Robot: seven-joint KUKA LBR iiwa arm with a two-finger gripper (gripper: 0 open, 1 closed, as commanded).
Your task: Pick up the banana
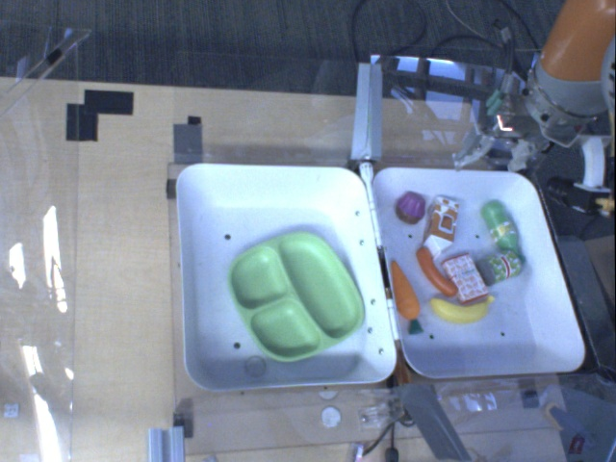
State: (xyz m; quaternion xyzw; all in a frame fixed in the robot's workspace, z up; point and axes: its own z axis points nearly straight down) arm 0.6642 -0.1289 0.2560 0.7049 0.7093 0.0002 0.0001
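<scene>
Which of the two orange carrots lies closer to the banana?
The carrot in mid-bin, ending just above the banana. The other carrot lies against the right bin's left wall.

Arm cut off by top and right edges. Gripper blurred against the far rim of the right bin; fingers unreadable. Banana partly under a patterned box (label too small, perhaps a carton).
</scene>
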